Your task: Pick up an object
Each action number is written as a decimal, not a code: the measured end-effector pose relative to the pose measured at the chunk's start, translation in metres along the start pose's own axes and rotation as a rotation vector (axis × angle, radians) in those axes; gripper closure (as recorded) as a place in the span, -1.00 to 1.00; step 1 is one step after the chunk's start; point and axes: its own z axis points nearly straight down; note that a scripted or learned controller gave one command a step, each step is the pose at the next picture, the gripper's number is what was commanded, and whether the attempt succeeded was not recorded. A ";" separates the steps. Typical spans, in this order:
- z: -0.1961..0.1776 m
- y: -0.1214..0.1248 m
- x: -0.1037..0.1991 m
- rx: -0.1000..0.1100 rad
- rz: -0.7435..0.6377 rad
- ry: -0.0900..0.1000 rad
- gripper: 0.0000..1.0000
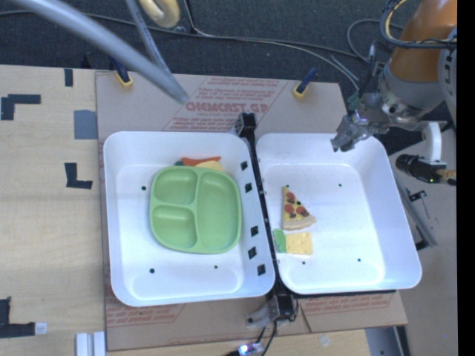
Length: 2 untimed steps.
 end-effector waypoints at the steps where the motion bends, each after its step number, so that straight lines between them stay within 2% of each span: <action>1: 0.002 0.001 0.048 0.001 0.000 0.000 1.00; 2: 0.000 -0.008 0.106 0.000 -0.001 0.000 1.00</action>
